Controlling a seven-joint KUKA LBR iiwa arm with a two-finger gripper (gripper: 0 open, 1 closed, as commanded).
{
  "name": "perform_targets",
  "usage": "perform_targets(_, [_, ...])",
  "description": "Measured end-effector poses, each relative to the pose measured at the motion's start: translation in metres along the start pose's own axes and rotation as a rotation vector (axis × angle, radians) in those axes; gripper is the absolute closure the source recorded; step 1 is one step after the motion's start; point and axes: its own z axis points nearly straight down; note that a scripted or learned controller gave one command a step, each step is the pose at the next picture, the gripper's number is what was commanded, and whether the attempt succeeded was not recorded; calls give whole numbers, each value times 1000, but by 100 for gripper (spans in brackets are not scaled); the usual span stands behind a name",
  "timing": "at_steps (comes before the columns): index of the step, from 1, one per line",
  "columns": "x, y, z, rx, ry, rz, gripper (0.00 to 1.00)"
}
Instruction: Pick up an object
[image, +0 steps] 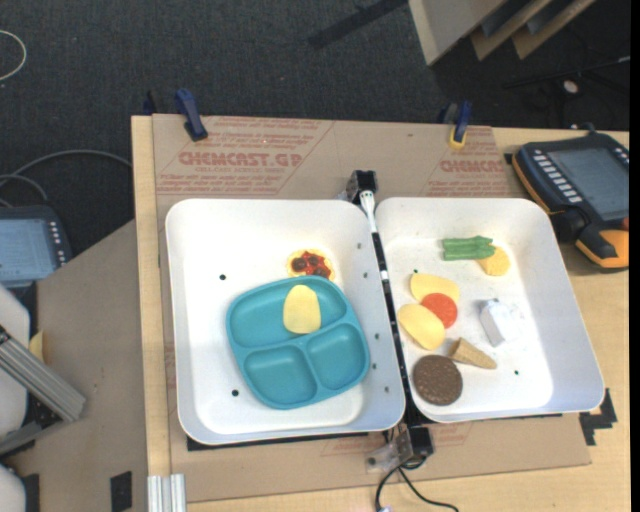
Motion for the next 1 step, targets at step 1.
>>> perform_targets(1, [0, 1, -1, 14, 4, 1, 100])
